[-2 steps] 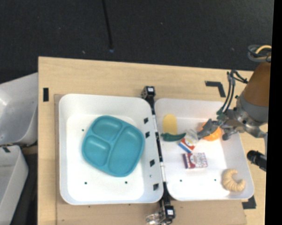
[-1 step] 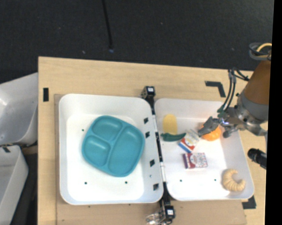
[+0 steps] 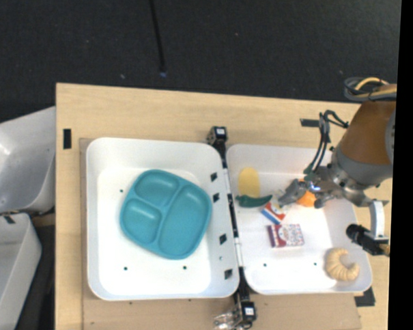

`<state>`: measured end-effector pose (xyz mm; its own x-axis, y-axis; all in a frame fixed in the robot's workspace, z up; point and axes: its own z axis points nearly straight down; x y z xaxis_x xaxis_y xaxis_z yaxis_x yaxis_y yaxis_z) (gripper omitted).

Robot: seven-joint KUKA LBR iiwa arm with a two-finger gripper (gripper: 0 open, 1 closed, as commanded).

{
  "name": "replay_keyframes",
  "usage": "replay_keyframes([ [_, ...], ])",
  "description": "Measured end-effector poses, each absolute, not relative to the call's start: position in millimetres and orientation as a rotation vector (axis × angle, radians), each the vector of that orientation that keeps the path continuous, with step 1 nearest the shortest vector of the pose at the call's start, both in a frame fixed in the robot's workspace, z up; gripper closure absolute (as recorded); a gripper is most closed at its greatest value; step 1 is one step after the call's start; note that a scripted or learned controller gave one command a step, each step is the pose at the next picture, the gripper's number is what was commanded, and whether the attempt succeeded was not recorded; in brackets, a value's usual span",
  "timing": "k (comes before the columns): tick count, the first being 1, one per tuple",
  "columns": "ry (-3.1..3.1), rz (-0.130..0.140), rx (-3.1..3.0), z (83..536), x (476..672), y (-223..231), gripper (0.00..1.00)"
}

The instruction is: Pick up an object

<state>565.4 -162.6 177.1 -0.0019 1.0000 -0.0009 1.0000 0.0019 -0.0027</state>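
Observation:
The right bin [image 3: 256,276] holds several small items. A yellow piece [image 3: 249,179] lies near its left wall, with a green piece [image 3: 254,199] curling just below it. A red, white and blue packet [image 3: 273,213] sits above a pink patterned box [image 3: 286,235]. A tan croissant-shaped piece [image 3: 342,264] rests at the lower right. My gripper [image 3: 295,195] is low over the bin's middle, right beside a small orange object [image 3: 306,198] and just above the packet. The arm's body hides what lies behind it.
The left bin [image 3: 100,259] holds a teal divided plate [image 3: 166,212]. Black clips [image 3: 217,135] sit along the seam between the two bins. The arm's orange band [image 3: 369,134] hangs over the right bin's upper right corner.

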Motion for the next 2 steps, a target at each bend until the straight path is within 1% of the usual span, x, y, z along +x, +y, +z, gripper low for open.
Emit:
replay_keyframes([
  [1,-2.221,0.004,-2.219,130,566.6,-155,0.0],
  [2,-2.219,0.003,-2.223,99,566.4,-156,0.0],
])
